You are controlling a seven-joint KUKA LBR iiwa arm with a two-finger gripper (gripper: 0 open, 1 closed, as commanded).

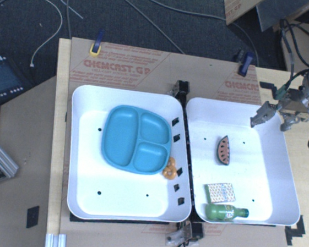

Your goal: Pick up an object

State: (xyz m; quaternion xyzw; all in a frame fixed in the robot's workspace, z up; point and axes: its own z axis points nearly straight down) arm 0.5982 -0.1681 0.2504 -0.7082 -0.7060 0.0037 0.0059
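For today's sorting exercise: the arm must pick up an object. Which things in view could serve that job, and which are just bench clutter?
Belong to the job:
gripper
watermelon slice toy
patterned packet
green bottle
blue divided plate
small orange toy

Just lying about:
blue clamps
loose cables
cardboard sheet

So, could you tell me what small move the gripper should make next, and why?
Probably move left and toward the bin's near side, over the watermelon slice: the open gripper hangs above the right bin's far corner, holding nothing, and the slice lies nearest, apart from other things.
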